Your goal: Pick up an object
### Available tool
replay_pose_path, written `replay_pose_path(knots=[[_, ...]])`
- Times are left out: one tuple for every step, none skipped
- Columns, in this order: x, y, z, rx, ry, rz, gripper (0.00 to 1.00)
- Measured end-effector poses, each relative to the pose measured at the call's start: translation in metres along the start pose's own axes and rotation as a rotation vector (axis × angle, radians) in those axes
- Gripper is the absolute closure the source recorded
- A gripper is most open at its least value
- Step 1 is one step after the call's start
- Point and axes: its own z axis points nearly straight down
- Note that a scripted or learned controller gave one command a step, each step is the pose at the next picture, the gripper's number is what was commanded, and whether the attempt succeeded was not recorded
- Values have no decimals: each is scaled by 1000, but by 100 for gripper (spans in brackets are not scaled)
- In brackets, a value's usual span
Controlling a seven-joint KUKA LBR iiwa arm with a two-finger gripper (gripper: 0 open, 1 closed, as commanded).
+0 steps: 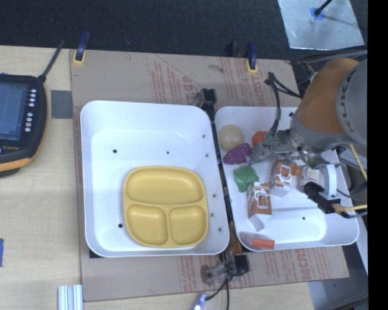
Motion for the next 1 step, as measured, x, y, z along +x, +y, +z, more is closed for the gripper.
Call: replay_pose_path(knots=[[22,72,5,35,18,2,0]])
